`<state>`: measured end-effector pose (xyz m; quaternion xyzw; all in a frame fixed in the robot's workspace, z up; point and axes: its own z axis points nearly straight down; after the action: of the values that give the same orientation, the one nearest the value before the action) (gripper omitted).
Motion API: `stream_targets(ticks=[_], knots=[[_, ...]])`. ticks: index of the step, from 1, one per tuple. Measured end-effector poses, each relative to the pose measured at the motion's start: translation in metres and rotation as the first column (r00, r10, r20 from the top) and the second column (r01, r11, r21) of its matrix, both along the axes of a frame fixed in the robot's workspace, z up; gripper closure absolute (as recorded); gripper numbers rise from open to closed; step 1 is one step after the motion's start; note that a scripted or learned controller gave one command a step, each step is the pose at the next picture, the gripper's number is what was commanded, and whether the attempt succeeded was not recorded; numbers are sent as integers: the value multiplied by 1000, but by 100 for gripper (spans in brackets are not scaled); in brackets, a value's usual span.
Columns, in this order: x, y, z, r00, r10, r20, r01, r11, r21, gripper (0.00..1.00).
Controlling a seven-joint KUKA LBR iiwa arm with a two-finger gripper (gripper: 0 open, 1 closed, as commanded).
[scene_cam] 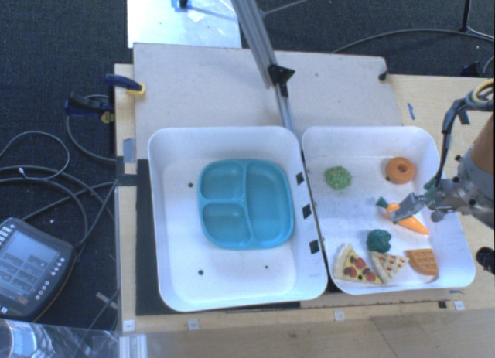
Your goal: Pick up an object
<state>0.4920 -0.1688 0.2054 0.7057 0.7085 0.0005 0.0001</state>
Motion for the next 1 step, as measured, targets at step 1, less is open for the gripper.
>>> stream_targets(ticks=[1], knots=[[0, 0, 0, 1000, -2, 1, 2, 1000, 0, 0]])
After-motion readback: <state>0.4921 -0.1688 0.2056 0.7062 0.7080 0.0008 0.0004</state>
